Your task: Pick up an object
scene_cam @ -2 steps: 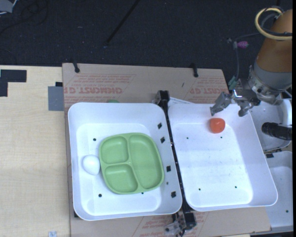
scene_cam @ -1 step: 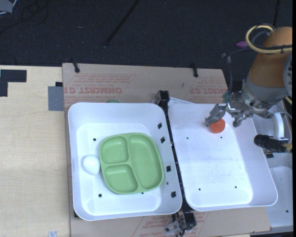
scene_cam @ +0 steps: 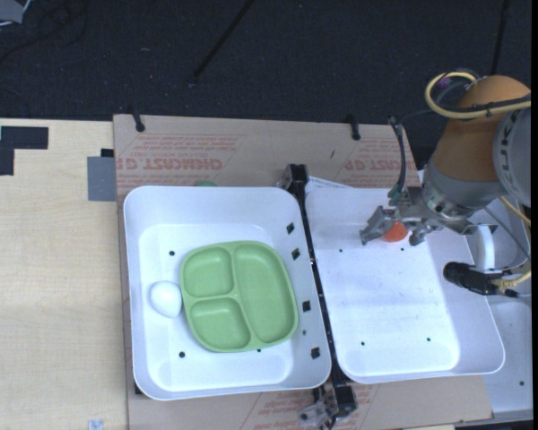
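Note:
In the right bin [scene_cam: 403, 348], a small orange-red object [scene_cam: 394, 233] sits near the far wall. My gripper [scene_cam: 395, 231] hangs over it, reaching in from the right under the grey and orange wrist. Its two grey fingers [scene_cam: 373, 228] stand spread, one on each side of the orange-red object, with gaps showing between them and it. I cannot tell whether the object rests on the bin floor. In the left bin [scene_cam: 152, 213] a green divided plate [scene_cam: 238, 295] lies flat, with a white egg-shaped object [scene_cam: 166, 298] touching its left edge.
A black divider [scene_cam: 309, 276] runs between the two bins. Both bins rest on a cardboard sheet [scene_cam: 215, 155] on the pale wooden bench. Bare white floor fills the near half of the right bin.

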Controlling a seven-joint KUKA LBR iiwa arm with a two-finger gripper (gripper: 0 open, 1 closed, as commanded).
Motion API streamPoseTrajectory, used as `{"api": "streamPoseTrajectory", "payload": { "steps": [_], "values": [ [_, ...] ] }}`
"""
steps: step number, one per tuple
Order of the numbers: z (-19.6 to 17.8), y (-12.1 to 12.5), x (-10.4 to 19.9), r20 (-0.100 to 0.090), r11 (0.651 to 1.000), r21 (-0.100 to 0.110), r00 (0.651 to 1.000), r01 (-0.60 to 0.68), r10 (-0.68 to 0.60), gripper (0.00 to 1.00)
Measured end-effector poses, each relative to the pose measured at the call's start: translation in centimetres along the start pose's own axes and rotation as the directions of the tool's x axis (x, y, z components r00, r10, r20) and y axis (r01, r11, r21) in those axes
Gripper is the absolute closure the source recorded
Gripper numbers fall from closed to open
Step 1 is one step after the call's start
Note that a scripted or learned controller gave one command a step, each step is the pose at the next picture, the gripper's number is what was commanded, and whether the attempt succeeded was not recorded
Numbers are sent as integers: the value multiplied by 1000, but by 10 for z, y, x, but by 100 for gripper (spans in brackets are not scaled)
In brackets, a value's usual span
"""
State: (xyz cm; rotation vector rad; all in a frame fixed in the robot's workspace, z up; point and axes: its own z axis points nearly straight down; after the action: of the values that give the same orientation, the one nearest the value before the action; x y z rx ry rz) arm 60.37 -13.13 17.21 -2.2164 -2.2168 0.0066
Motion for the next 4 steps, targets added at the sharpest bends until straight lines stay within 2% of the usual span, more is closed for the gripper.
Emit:
{"api": "streamPoseTrajectory", "payload": {
  "steps": [1, 2, 3, 4],
  "values": [
    [57, 9, 0, 1, 1000, -2, 1000, 0, 0, 0],
    [44, 9, -1, 1, 1000, -4, 1000, -3, 3, 100],
    [-11, 20, -5, 3, 1000, -12, 1000, 0, 0, 100],
    [-61, 10, -6, 2, 1000, -10, 1000, -1, 1, 100]
  ]
}}
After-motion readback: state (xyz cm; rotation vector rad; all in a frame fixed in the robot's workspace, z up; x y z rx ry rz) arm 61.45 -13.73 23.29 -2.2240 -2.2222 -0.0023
